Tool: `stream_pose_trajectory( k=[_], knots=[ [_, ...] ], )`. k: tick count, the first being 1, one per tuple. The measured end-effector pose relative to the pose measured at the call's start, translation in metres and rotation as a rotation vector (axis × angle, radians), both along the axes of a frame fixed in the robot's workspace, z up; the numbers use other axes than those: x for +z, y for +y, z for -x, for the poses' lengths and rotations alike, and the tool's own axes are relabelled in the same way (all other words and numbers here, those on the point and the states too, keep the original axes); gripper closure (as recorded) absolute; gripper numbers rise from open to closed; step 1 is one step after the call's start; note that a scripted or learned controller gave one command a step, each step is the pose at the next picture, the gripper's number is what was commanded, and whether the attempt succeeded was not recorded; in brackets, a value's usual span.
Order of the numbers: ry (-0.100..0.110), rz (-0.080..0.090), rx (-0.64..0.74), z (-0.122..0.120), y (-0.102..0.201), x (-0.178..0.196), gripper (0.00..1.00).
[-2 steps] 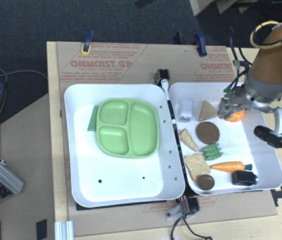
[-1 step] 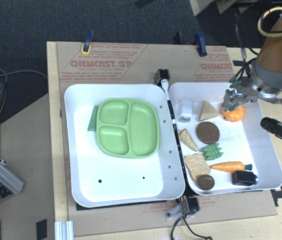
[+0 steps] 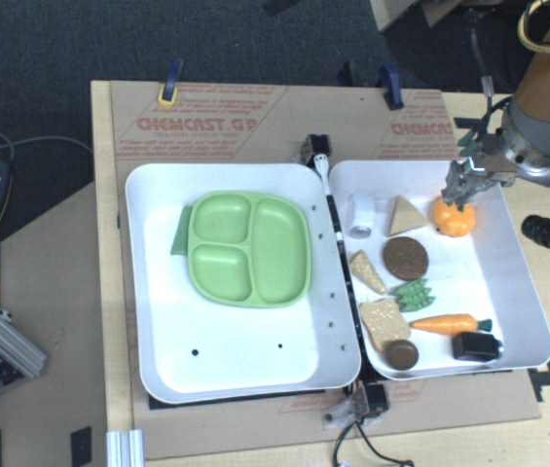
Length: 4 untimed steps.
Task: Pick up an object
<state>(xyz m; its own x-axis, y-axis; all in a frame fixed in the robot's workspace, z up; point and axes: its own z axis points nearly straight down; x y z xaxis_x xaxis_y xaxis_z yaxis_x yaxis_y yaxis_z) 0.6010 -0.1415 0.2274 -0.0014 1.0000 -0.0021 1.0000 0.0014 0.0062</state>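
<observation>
My gripper (image 3: pixel 460 189) hangs over the far right part of the right bin (image 3: pixel 518 261), its tips just above and touching the top of an orange fruit (image 3: pixel 455 218). The bin also holds a white cup (image 3: pixel 361 214), a pale cheese wedge (image 3: pixel 405 216), a brown round cookie (image 3: pixel 405 257), a tan bread piece (image 3: pixel 367 271), a green leafy piece (image 3: pixel 413 295), a toast slice (image 3: pixel 384 321), a carrot (image 3: pixel 443 324), a small brown disc (image 3: pixel 401 355) and a black block (image 3: pixel 476 346).
The left bin (image 3: pixel 158 339) holds a green divided plate (image 3: pixel 249 248). Clamps (image 3: pixel 168 88) sit at the board's far edge, and cables trail off at the left and front of the bench.
</observation>
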Motion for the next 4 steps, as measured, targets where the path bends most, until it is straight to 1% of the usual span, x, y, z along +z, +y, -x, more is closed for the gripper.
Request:
stream_pose_trajectory(
  k=[2,3,4],
  knots=[
    [0.002,-0.004,0.005,-0.007,0.112,0.015,1.0],
    [0.01,-0.005,0.005,-0.011,0.172,-0.005,1.0],
    [0.005,-0.003,0.001,-0.005,0.191,0.006,1.0]
  ],
)
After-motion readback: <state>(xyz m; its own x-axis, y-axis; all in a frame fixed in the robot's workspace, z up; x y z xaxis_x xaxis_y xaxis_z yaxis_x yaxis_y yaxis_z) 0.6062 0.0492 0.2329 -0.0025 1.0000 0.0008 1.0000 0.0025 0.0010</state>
